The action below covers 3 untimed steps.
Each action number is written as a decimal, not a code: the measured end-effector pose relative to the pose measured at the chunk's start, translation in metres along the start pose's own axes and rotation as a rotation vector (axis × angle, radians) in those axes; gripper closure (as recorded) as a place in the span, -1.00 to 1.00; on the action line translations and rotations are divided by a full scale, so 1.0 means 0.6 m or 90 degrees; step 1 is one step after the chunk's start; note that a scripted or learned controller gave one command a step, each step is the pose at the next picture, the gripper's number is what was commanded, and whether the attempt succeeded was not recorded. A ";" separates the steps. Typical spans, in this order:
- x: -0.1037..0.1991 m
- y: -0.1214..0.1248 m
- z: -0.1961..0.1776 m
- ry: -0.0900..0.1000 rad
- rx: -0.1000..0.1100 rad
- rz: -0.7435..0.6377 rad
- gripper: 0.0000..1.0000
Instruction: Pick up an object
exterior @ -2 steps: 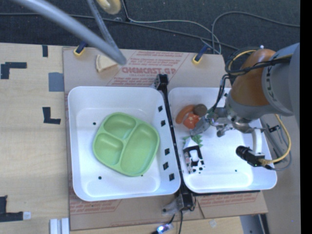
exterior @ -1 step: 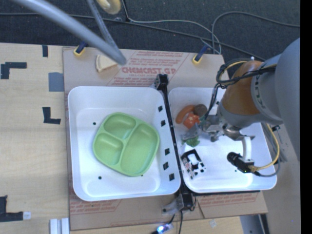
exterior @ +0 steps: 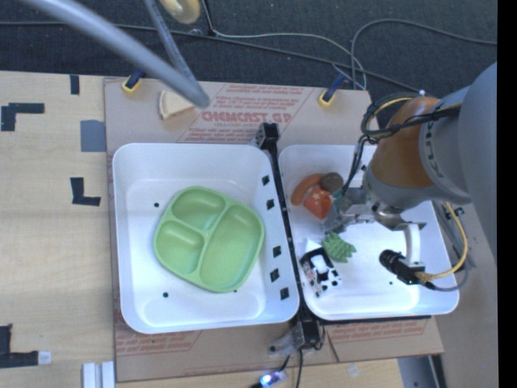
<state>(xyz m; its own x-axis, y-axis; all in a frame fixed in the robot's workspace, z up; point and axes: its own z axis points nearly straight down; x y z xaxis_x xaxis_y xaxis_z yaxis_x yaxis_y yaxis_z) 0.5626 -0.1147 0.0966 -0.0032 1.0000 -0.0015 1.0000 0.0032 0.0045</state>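
The right bin holds a red-orange toy with a brown piece against it near the bin's back left, a green leafy toy in the middle, and a black-and-white block near the front left. My gripper reaches down from the orange-banded wrist to a spot between the red-orange toy and the green toy. Its tips are hidden among the dark parts there. A green divided plate lies in the left bin.
A black divider runs between the two bins. The arm's grey body covers the right bin's back right corner. A black cable piece hangs over the right bin's floor. Yellow clamps hold the cardboard base at the back.
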 end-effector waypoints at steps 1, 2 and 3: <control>0.000 0.007 -0.071 0.001 0.001 0.001 1.00; 0.010 0.002 -0.172 0.001 0.000 0.001 1.00; 0.011 0.003 -0.211 0.001 0.002 0.001 1.00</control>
<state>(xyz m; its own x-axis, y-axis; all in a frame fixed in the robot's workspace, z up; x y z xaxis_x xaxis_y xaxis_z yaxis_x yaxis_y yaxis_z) 0.5640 -0.1081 0.2235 -0.0016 1.0000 0.0001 1.0000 0.0016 0.0016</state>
